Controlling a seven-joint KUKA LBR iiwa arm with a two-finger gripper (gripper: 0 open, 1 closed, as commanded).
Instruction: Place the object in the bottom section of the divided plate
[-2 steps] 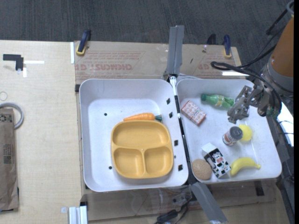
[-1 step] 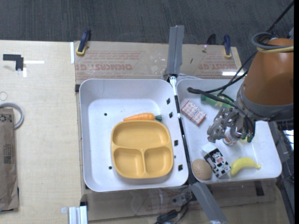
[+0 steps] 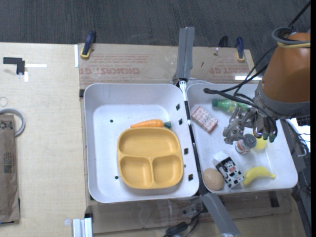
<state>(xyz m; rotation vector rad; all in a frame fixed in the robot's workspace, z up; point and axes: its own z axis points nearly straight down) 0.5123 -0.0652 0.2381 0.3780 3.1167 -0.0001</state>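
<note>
A yellow divided plate (image 3: 149,158) lies in the left bin (image 3: 98,132), with one wide section at the far side and two smaller sections at the near side. All its sections look bare. An orange carrot (image 3: 147,124) lies just beyond the plate's far rim. My gripper (image 3: 236,130) hangs over the middle of the right bin (image 3: 284,174), below the arm's orange band. Directly beside it is a small round jar (image 3: 245,143). Nothing shows held in the gripper.
The right bin also holds a green bottle (image 3: 228,104), a pink patterned packet (image 3: 204,119), a black-and-white carton (image 3: 229,171), a brown oval item (image 3: 213,179) and a yellow banana (image 3: 258,174). Cables trail from the arm. A brown paper bag (image 3: 8,167) lies at far left.
</note>
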